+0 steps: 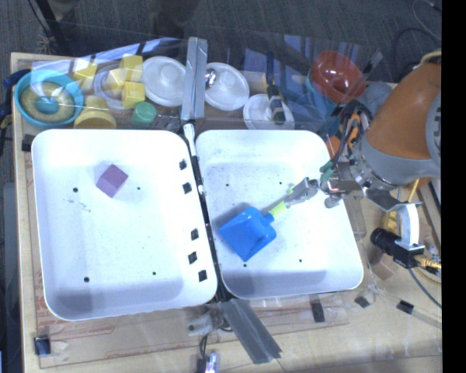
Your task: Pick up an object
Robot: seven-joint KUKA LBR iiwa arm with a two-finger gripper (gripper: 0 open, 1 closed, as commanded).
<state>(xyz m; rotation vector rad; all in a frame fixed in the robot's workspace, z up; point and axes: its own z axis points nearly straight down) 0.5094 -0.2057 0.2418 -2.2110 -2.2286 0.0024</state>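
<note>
Scoop (pixel 248 234), blue with a green handle, lay in the right bin (pixel 338 274), handle slanting toward the tool (pixel 326 183) at the right rim, probably lined up for a grasp. Whether the tool was clenched or released could not be told.

One fixed overhead view, slanting down on both white bins (pixel 116 301), arm (pixel 400 123) from the right.

Cube (pixel 112 179) in the left bin (pixel 54 286); scoop (pixel 248 231) in the right bin (pixel 334 274), containers (pixel 165 80) behind
</note>
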